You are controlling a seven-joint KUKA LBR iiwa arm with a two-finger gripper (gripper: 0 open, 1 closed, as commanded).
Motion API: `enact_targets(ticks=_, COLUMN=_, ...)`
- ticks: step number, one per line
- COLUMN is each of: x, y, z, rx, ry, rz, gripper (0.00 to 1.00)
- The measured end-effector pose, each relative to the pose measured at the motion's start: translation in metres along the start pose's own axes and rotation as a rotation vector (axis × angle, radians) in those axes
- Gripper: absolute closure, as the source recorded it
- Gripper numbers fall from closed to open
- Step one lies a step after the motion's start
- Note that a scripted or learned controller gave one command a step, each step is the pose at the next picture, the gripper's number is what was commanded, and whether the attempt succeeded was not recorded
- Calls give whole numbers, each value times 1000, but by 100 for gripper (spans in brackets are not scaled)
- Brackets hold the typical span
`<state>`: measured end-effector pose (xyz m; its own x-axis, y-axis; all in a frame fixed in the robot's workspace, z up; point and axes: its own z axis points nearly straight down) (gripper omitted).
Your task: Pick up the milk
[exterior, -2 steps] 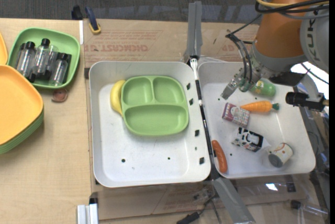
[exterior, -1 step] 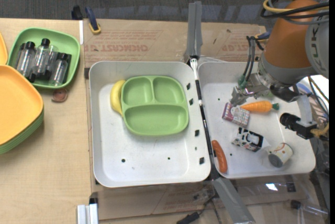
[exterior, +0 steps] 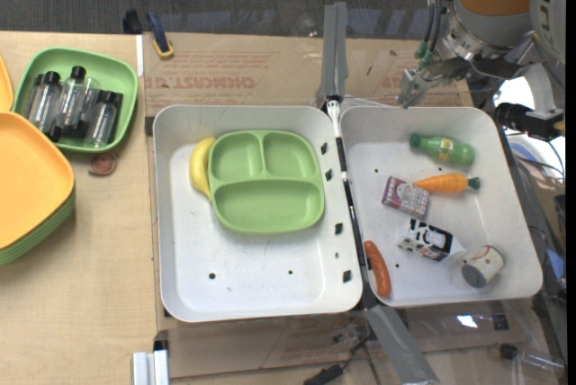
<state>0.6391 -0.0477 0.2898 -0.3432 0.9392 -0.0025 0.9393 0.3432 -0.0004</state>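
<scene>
The milk carton (exterior: 425, 240) lies on its side in the right bin (exterior: 513, 280), near its front edge, between the sausage (exterior: 378, 269) and the tin can (exterior: 481, 266). The gripper (exterior: 416, 86) hangs over the bin's back rim, well apart from it, fingers spread and holding nothing.

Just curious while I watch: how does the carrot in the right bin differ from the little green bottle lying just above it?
The carrot is orange with a green leafy end pointing right; the green bottle is green with a yellow label. The carrot tapers to a point at its left end, while the bottle stays rounded. The bottle lies nearer the bin's far wall, the carrot nearer the middle. Both lie on their sides in the right bin.
</scene>
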Motion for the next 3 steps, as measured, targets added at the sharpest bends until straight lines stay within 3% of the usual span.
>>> enact_targets(ticks=1, x=19, y=-24, z=99, rx=2, ry=2, rz=-99, gripper=100)
enact_targets(ticks=2, x=23, y=-99, z=99, rx=1, ry=2, rz=-180, gripper=100)
enact_targets(ticks=3, x=30, y=-31, z=99, rx=1, ry=2, rz=-174, gripper=100)
